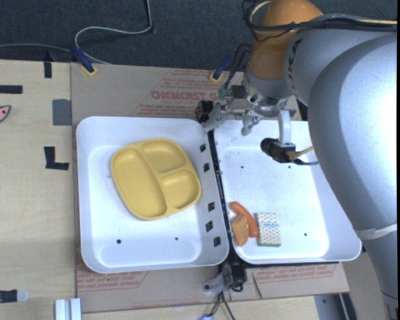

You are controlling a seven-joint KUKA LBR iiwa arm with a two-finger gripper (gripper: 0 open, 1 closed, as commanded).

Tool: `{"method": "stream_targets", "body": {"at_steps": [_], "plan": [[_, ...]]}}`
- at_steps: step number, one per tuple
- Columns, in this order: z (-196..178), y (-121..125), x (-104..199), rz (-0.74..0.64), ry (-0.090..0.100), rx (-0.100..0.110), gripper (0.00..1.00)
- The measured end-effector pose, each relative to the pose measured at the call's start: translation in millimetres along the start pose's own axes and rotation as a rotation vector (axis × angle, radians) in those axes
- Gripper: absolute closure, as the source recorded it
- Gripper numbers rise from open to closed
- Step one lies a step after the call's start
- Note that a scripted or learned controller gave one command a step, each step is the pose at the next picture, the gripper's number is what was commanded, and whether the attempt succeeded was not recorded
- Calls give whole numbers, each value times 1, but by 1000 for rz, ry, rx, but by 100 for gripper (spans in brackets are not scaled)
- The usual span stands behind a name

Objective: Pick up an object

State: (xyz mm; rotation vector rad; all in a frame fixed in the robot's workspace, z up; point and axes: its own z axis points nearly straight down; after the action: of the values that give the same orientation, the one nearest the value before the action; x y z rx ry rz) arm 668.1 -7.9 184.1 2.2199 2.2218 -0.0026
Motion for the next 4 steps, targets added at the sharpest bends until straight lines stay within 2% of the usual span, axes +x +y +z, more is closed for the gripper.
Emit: {"method": "stream_targets", "body": {"at_steps": [1,2,3,4], "plan": [[-10,0,0,-1,-2,1,100],[-9,0,0,-1,-2,1,0],[-19,0,0,-2,-4,1,100],[-19,0,0,-2,-5,2,0]]}}
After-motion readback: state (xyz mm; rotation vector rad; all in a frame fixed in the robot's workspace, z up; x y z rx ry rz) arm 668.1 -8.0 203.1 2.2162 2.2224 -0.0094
